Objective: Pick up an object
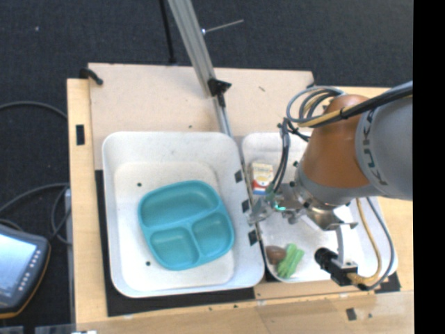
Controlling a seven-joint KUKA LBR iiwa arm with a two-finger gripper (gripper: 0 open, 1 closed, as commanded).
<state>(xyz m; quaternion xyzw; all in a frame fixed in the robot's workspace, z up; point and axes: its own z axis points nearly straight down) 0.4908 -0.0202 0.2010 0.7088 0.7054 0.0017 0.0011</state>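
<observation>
A teal divided plate lies in the left bin. In the right bin a small white and orange carton sits near the far left side. A green object and a brown object lie together at the near edge. The arm's orange band and grey wrist hang over the right bin's middle, hiding much of its floor. My gripper shows as metal parts at the bin's left wall, just below the carton and above the green and brown objects.
A slanted aluminium pole runs from the top down to the gap between the bins. Cables loop above the wrist. A grey handheld device lies off the bench at the lower left.
</observation>
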